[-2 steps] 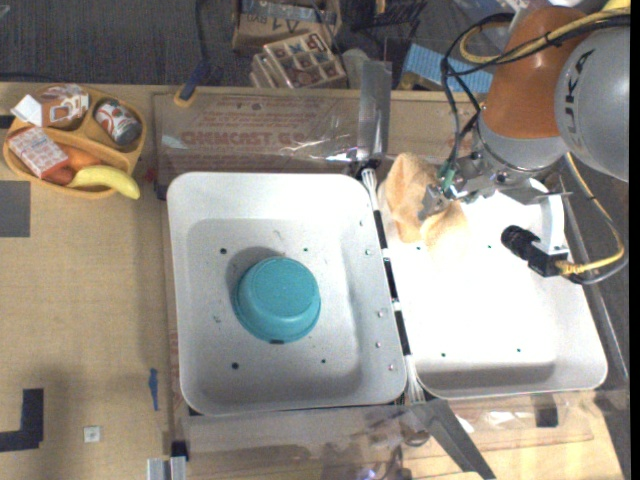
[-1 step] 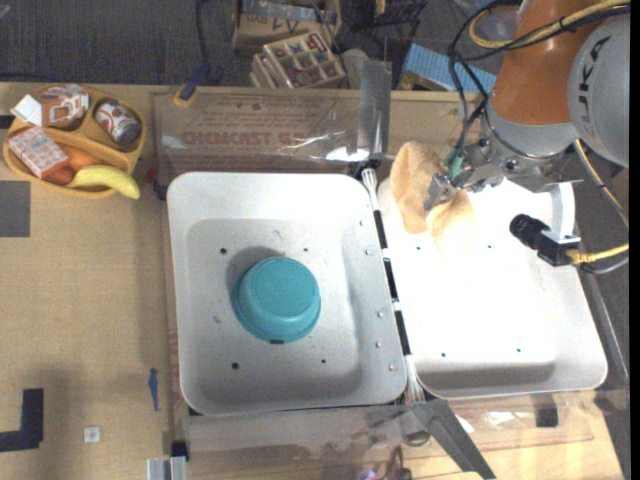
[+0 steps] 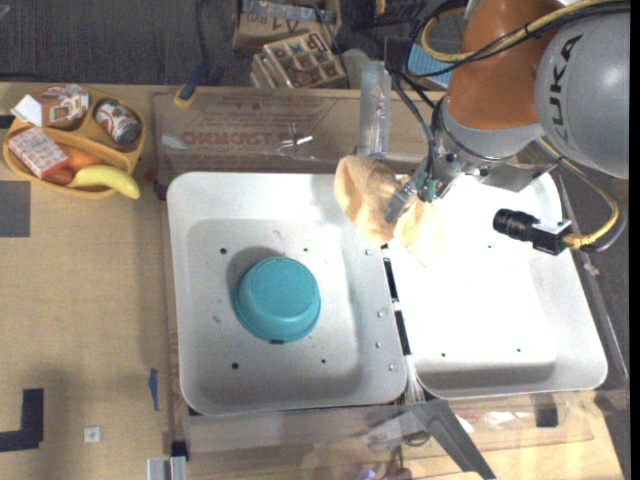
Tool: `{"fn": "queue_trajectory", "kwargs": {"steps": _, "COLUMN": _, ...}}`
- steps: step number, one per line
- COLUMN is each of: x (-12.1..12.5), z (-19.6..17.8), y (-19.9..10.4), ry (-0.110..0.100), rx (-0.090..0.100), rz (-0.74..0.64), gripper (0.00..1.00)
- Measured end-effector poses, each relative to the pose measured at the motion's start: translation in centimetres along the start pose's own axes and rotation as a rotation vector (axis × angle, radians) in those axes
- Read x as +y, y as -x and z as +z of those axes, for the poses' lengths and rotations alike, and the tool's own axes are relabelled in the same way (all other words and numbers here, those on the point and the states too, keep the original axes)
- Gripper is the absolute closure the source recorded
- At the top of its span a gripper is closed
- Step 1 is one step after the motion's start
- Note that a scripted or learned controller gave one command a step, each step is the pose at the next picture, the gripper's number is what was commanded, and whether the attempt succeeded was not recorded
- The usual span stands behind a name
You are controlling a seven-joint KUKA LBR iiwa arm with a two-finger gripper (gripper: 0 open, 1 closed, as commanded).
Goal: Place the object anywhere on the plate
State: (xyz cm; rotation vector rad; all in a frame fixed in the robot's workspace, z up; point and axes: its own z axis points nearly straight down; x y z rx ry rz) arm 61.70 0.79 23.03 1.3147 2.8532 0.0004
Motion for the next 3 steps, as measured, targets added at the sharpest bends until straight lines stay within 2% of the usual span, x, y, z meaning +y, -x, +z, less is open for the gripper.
{"fn": "queue_trajectory", "kwargs": {"steps": 1, "x": 3.5, "z": -0.6, "y": -4.0, "ry": 0.004, "rx": -0.004, "rz": -0.400, "gripper": 1.00}}
{"fn": "queue_trajectory", "kwargs": {"steps": 2, "x": 5.2, "z": 0.4, "y": -7.1, "ry": 0.002, "rx": -0.001, "rz": -0.795, "gripper": 1.00}}
{"fn": "queue_trajectory", "kwargs": {"steps": 3, "x": 5.2, "z": 0.4, "y": -7.1, "ry": 0.003, "rx": -0.002, "rz": -0.795, "gripper": 0.00}}
